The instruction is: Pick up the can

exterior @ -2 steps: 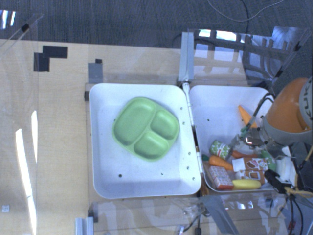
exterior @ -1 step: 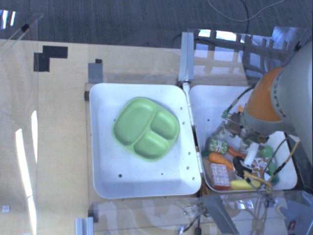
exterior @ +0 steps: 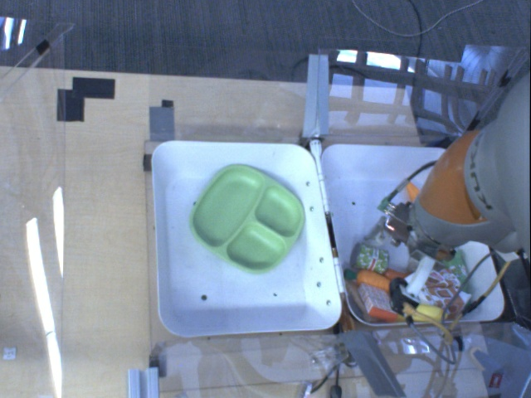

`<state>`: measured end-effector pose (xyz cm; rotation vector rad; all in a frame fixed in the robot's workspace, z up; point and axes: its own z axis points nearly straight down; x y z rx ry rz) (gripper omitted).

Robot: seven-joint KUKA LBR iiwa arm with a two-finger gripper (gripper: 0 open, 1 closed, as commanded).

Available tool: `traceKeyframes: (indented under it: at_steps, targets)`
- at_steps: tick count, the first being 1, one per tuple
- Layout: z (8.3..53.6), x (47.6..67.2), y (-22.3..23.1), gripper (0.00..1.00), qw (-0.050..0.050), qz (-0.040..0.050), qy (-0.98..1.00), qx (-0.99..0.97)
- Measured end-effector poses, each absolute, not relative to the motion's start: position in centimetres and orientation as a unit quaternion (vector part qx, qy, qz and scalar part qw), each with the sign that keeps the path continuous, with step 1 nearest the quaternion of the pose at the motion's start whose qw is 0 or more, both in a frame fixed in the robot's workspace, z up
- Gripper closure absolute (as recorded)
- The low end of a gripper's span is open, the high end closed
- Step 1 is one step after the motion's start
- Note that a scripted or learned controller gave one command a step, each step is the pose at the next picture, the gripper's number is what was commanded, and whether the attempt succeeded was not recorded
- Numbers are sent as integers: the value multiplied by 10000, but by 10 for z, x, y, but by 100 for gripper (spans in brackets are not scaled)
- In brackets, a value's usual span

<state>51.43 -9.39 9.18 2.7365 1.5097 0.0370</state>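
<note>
Dark grey carpet beyond a pale wooden bench; a black cable loops there.

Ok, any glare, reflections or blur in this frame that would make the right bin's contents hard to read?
Camera view: bright glare streaks on a clear panel at left and on the glass above the right bin; lighting on both bins is even and soft; the arm looms large and slightly soft, covering much of the clutter, where no can is clearly readable.
</note>
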Motion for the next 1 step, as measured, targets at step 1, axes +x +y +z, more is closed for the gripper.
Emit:
traceKeyframes:
  at_steps: [1]
  targets:
    - [90,513,-88,0,37,63,3951,9186]
